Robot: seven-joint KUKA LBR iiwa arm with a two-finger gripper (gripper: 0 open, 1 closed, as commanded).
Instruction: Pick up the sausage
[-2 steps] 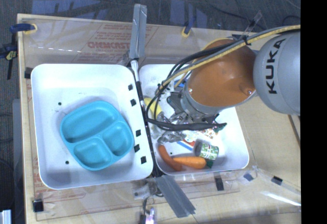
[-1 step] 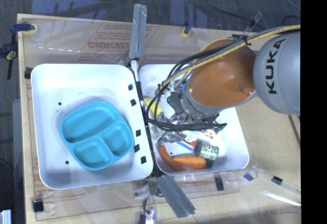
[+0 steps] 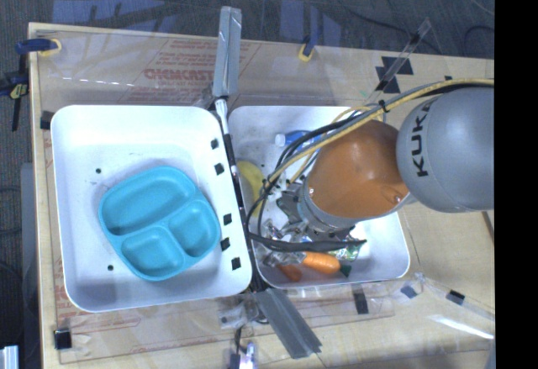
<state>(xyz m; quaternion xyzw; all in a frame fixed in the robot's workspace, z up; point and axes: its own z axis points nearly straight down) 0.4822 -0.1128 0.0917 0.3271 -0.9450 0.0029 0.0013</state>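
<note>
A short reddish-brown piece, which may be the sausage point(image 3: 289, 272), lies at the lower edge of the right shallow white bin point(image 3: 395, 254), close to its front wall; it is too small and too shadowed to identify firmly. Touching it on its right is an orange carrot-shaped toy point(image 3: 320, 262), and just right of that sits a small green item point(image 3: 350, 251).

Directly above these things in the frame hangs the two-finger gripper point(image 3: 290, 229), mostly hidden under the arm's orange band point(image 3: 357, 174) and a tangle of black and yellow cables point(image 3: 336, 130). Whether it is apart or together cannot be told, and nothing can be seen clamped in it.

A yellow curved object point(image 3: 248, 180) rests against the bin's left wall, and a blue object point(image 3: 295, 139) peeks out near the upper wall.

In the left white bin point(image 3: 76, 140), in the left half of the frame, a light blue plastic tray with 3 compartments point(image 3: 160, 223) lies flat.
</note>
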